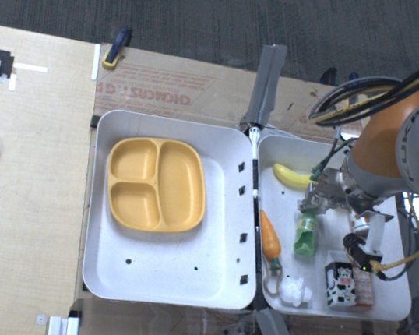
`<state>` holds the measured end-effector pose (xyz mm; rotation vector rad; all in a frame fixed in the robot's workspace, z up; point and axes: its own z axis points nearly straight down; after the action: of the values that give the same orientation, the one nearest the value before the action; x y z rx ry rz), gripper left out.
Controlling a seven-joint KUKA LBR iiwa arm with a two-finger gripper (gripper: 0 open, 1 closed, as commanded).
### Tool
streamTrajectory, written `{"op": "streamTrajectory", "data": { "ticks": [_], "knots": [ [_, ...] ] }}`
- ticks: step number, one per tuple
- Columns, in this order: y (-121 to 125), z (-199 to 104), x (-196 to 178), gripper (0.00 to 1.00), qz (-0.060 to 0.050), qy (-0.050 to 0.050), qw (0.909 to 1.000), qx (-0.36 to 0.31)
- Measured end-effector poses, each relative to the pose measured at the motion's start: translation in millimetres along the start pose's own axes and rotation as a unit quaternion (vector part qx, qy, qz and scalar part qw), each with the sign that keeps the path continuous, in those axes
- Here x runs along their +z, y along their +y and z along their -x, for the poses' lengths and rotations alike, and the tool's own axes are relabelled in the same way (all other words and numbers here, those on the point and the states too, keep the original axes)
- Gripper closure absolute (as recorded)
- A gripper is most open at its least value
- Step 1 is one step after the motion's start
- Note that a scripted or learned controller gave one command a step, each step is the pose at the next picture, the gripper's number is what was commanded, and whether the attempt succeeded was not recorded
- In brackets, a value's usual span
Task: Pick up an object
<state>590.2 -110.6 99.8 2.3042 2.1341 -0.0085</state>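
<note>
The green plastic bottle (306, 237) looks like the object the step aims at; it lies in the right shallow white bin (389, 305), near its middle, just below the pincer (315, 205), which hangs over the bottle's upper end; whether the pincer is wide or narrow, I cannot tell from this slanted view, and nothing is seen held in it.

From largest to smallest: the pale wooden bench (27, 173) carries both bins; the left shallow white bin (169, 275) holds a yellow plastic plate with three compartments (157, 184); the grey arm with the orange band (390, 144) reaches in above the right bin; there lie also a yellow banana (291, 176) near the top, an orange carrot toy (269, 237) along the left wall, a small black-and-white carton (342, 286) at the lower right, and a small white crumpled thing (294, 291) at the bottom.

To do the step well, I judge the pincer should come straight down, centred on the bottle's narrow width, so the bottle does not roll away; it should keep apart from the banana and the carrot, which are near, and lift only once the bottle is firmly pressed from both sides.
</note>
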Motion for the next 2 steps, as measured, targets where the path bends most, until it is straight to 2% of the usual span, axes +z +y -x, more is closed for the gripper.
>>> {"op": "streamTrajectory", "data": {
  "ticks": [1,2],
  "knots": [
    [0.0,0.0,0.0,0.00,0.000,0.000,1.0000,0.000],
    [-0.1,1.0,-8.6,1.00,-0.001,-0.001,1.0000,-0.001]
  ]
}}
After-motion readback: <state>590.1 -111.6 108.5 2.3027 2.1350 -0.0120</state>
